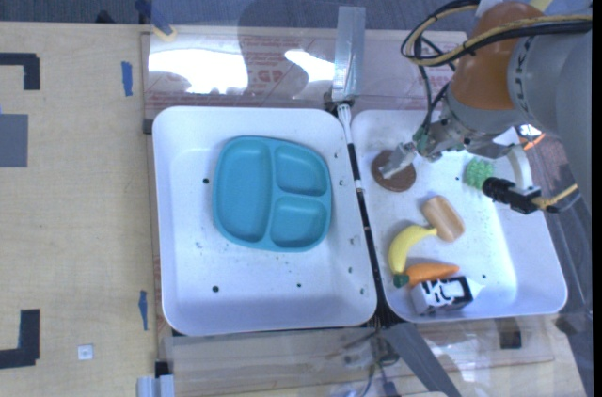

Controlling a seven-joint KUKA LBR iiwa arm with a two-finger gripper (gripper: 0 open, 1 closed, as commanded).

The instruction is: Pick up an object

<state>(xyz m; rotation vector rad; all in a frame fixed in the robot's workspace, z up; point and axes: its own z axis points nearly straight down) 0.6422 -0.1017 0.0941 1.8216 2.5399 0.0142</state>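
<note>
Candidate objects all lie in the right white bin [536, 277]: a flat brown round disc, cookie-like [394, 172], near the bin's far-left corner; a tan bread-roll shaped toy [443, 218] mid-bin; a yellow plastic banana [411, 245] just beside and below the roll; an orange carrot-shaped toy [431, 272] touching the banana's lower end; a small black-and-white boxy item [444, 293] at the near edge, under the carrot; a green bumpy toy [478, 171] toward the far right, partly covered by the arm

Hand [411, 152] sits low over the far part of the right bin, tip just above and right of the brown disc, apparently touching or nearly touching its rim. Cannot tell how far it is spread; nothing visibly gripped

Arm: grey with orange band [489, 71], reaching in from the right, cables looped above the wrist

Left white bin [179, 292] carries a teal three-compartment plastic tray [273, 193], well apart from the hand. Both bins rest on a pale wooden bench [66, 198]

Progress, as judged: approach made, disc is the likely target; no object lifted, every item lies on the bin floor. Left to do: secure a grip, raise clear of the bin. A flat disc offers little to pinch, so a slip looks probable
</note>
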